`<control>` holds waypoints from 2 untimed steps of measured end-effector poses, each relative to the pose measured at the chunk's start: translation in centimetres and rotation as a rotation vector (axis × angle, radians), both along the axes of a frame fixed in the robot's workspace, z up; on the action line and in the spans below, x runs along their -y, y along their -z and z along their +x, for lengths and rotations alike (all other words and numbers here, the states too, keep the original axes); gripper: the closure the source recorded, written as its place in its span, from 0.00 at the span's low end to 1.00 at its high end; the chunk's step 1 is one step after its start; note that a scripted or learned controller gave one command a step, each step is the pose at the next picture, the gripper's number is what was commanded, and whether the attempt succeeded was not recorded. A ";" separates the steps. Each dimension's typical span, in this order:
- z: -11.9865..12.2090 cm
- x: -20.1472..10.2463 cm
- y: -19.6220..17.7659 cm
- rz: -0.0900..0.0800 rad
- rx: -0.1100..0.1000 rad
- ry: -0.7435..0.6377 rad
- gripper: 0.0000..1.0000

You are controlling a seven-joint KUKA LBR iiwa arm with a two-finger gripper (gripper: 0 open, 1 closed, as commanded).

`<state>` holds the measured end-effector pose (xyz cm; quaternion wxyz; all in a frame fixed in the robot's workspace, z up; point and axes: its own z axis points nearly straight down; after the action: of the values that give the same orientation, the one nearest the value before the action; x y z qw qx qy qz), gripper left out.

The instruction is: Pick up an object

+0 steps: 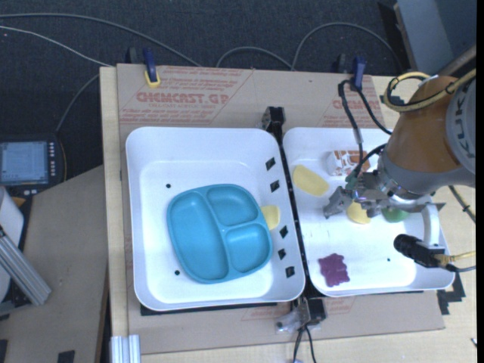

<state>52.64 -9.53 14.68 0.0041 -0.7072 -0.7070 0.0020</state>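
Glossy plastic bins (144,203), cardboard bench (113,203)

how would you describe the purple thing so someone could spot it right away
Look at the right-hand shallow white bin of the two on the bench. Near its front edge, toward the divider between the bins, lies a small lumpy purple object. It is the only purple item there; the objects nearby are yellow or green, and sit farther back.

A small monitor (26,162) sits left of the cardboard-topped bench (189,89).

Two white bins (144,203), sky-blue divided tray (218,231), pale yellow piece (309,180), purple lump (333,268), green bit (393,214), orange-banded grey arm (431,138), tan board with red lettering (189,89).
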 end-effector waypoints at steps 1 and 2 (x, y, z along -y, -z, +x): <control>0.7 -0.2 5.8 0.000 0.001 0.000 0.00; 0.9 -0.2 4.4 -0.001 0.008 0.001 1.00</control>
<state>53.57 -9.38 10.29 0.0011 -0.7075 -0.7067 -0.0006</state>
